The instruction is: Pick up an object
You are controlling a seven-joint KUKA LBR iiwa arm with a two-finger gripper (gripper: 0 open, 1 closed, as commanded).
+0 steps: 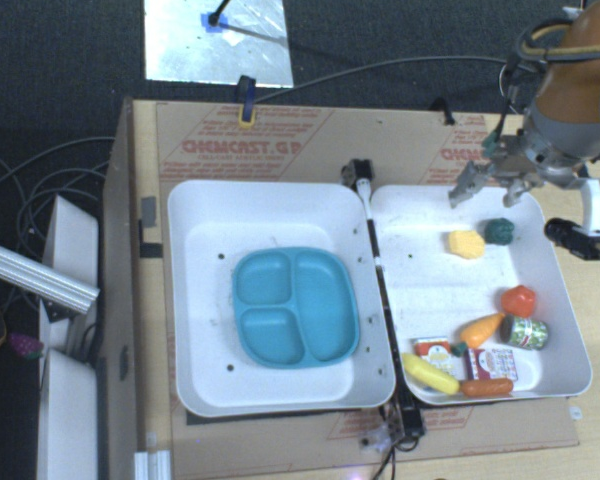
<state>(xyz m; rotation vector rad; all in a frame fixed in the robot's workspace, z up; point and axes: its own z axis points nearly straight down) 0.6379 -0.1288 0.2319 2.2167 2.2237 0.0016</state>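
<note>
Toy foods lie loose in the right bin [560,268]: a yellow block [466,244] beside a dark green piece [498,231], with tomato [518,300], carrot [480,329], can [527,333], banana [429,373] clustered toward its near edge.

Probably lab: bench [310,128], loose cables [40,183]

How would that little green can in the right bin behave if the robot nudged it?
The can seems to lie on its side, so it would probably roll. It touches the tomato and the carrot, so those might shift too. Its smooth wall may slip between fingers.
</note>
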